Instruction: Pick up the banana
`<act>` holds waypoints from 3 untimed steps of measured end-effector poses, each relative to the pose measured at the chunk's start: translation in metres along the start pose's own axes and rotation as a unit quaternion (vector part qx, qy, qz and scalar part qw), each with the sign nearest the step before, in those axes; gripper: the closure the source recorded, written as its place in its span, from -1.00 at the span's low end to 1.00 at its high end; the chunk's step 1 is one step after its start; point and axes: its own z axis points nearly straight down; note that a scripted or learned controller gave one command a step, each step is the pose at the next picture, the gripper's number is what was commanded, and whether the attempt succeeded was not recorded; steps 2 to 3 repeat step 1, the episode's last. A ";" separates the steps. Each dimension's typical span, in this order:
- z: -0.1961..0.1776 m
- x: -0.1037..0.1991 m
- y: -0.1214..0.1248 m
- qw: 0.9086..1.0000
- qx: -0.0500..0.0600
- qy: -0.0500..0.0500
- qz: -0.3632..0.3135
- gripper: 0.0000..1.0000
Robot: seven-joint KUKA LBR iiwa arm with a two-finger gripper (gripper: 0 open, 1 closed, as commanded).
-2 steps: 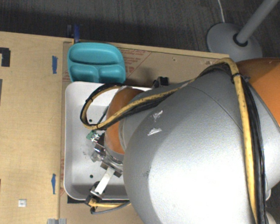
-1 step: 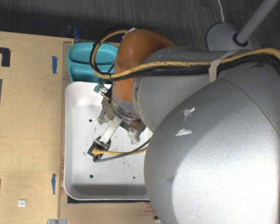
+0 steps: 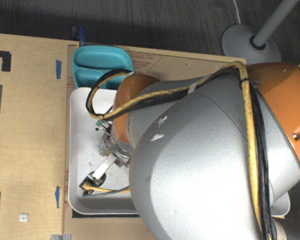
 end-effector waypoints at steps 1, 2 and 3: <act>-0.138 -0.014 0.003 1.000 -0.001 0.002 0.003 -1.00; -0.138 -0.014 0.003 1.000 -0.001 0.002 0.003 -1.00; -0.138 -0.014 0.003 1.000 -0.001 0.002 0.003 -1.00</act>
